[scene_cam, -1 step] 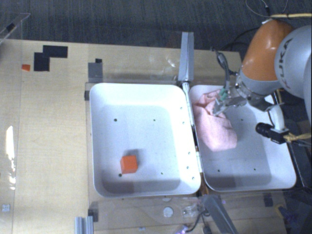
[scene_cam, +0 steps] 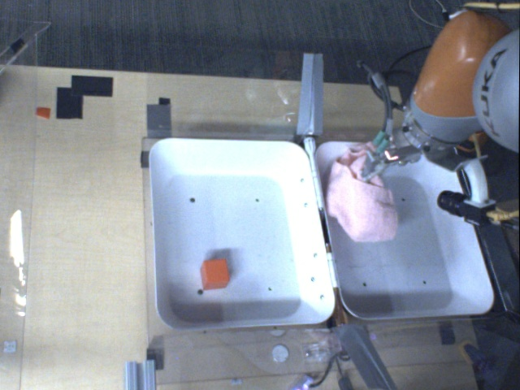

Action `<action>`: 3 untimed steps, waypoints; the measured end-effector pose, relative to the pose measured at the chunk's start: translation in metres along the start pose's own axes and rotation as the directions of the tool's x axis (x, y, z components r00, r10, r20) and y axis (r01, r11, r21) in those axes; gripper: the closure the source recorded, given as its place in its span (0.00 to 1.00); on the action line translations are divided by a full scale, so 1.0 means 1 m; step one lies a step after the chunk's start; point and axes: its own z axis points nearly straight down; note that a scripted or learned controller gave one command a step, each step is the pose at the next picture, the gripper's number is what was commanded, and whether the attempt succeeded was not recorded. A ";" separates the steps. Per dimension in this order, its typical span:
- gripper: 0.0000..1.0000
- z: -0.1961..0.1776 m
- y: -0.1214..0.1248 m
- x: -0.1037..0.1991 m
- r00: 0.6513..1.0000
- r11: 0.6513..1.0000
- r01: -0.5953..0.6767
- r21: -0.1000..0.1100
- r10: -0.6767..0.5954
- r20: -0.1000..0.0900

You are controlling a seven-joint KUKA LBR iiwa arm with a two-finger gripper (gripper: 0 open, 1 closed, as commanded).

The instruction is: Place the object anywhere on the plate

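Gripper (scene_cam: 379,158) pinches the top edge of a soft, crumpled pink cloth (scene_cam: 363,204), which drapes limply into the smooth right bin (scene_cam: 422,299). A small orange block (scene_cam: 215,274) sits in the left bin (scene_cam: 244,169).

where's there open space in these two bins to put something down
Left bin: bare everywhere but the orange block near its front. Right bin: the front half is free; the back-left is crowded by the pink cloth and the hand.

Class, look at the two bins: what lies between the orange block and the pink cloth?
In the camera view, bare white floor of the left bin, then the bins' adjoining rims, separate the orange block from the pink cloth.
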 end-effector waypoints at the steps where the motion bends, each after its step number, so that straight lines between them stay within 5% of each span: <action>1: 1.00 0.007 0.014 0.052 0.919 0.919 0.395 0.001 -0.395 -0.003; 2: 1.00 -0.005 0.035 0.104 0.691 0.691 0.723 -0.003 -0.723 0.001; 3: 1.00 -0.016 0.060 0.152 0.354 0.354 0.935 -0.006 -0.935 0.006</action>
